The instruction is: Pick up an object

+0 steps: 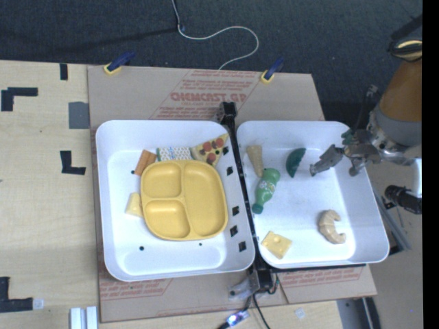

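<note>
My gripper (pixel 339 164) hovers over the right bin's (pixel 357 252) far right side, open, with nothing between its fingers. One fingertip (pixel 318 168) points toward a dark green piece (pixel 295 161) lying just to its left. A green bottle (pixel 266 188) lies tilted near the bin's left wall, below a pale yellow wedge (pixel 255 157). A beige croissant (pixel 332 226) rests at the front right, and a yellow cheese block (pixel 276 244) sits at the front left.
The left bin (pixel 113 252) holds a yellow divided plate (pixel 184 199) with a pizza slice (pixel 211 148), an orange piece (pixel 145 161) and a cheese piece (pixel 134 203) around it. A divider (pixel 237 184) separates the bins. The arm's orange band (pixel 403 98) stands at the right.
</note>
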